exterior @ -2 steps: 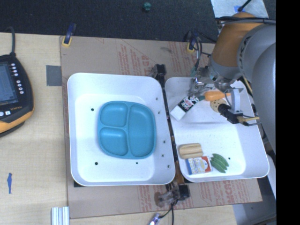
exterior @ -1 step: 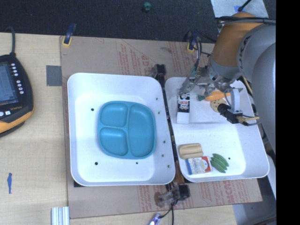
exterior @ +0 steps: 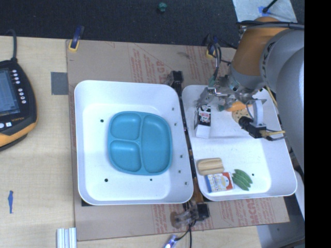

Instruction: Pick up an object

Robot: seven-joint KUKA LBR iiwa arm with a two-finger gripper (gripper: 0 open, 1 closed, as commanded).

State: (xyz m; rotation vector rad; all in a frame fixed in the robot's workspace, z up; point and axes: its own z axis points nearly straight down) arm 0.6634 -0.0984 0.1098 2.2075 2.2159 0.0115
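Observation:
My gripper (exterior: 219,98) hangs over the far part of the right bin (exterior: 279,161), low above its floor. A small white box with a black and red label (exterior: 204,120) stands just to its left, against the bin's left wall. An orange object (exterior: 237,107) peeks out from under the wrist on the right, partly hidden. Near the front of the same bin lie a tan bread-like block (exterior: 210,166), a small red, white and blue packet (exterior: 219,182) and a green pea pod (exterior: 242,179). Nothing shows between the fingers.
The left bin (exterior: 90,182) holds a blue divided plate (exterior: 140,142). A teach pendant (exterior: 13,102) lies on the bench at the far left. The grey arm with its orange band (exterior: 253,48) covers the right bin's far right corner.

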